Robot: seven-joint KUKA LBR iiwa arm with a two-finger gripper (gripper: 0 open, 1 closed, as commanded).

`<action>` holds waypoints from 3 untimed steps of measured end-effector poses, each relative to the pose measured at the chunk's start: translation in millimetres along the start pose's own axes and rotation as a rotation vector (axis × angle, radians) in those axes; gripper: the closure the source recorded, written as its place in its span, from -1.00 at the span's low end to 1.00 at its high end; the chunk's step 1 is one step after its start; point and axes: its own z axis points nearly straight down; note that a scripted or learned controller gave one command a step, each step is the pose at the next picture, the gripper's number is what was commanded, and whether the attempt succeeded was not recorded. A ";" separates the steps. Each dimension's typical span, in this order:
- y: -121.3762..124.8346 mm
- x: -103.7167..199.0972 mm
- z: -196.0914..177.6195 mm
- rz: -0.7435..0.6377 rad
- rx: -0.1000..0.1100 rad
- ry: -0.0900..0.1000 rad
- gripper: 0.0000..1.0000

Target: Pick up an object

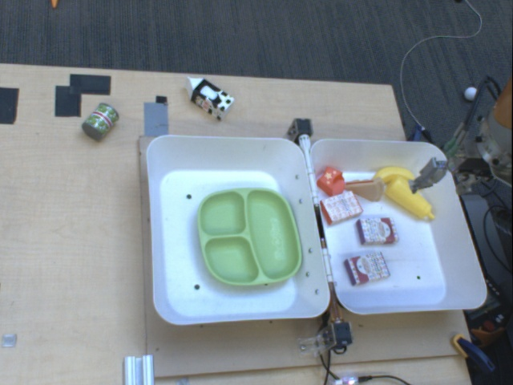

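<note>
Fingers [430, 173] low over the right bin [457, 247], touching the yellow banana [406, 192]; spread or pinching, cannot tell. Just left: red block [330, 181], red-white cartons [358, 235]. Far left, green divided plate [248, 237] in left bin [172, 239].

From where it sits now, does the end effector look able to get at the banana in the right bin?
Probably yes. The end effector is at the right bin's upper right, beside the banana, which lies uncovered on top. The wooden piece touches its left side only.
</note>
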 end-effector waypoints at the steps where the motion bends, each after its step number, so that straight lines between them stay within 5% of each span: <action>1: -73.2 19.4 143.5 0.002 -0.003 -0.001 -1.00; 2: -71.2 19.9 132.7 0.002 -0.009 -0.001 1.00; 3: -71.3 19.9 132.8 0.001 -0.009 -0.001 -1.00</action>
